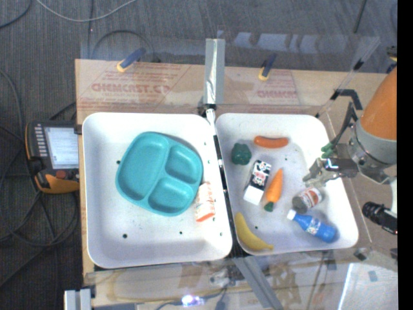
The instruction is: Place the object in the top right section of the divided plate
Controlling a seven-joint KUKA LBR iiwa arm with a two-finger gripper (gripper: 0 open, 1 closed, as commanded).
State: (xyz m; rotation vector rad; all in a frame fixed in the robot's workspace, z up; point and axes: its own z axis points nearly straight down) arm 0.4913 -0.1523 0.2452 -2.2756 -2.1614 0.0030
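Two shallow white bins sit side by side on the bench. The left bin (103, 237) bears a teal divided plate (160, 172) with one large section on its left and two smaller sections on its right; all three sections are bare. A small white and orange packet (205, 203) lies just beside the plate's near right edge, against the bin's right wall.

The right bin (322, 131) bears the loose objects. At its far side lies an orange sausage-shaped toy (271, 141), with a dark green rounded object (241, 152) to its left. Near the middle, a white carton with black markings (257, 180) lies beside a toy carrot (274, 188), the two close together or touching. A yellow banana (250, 233) rests at the near left corner. A blue bottle with a white cap (315, 225) lies at the near right. Between the carrot and the bottle lies a small grey-capped jar or can with a red and white label (308, 198); its exact kind cannot be told at this sharpness.

The arm reaches in from the right, its orange band (382, 108) at the frame's edge. The gripper (321, 173) hangs over the right part of the right bin, just above the small jar. Whether its fingers stand apart or together cannot be told, and nothing is seen between them.
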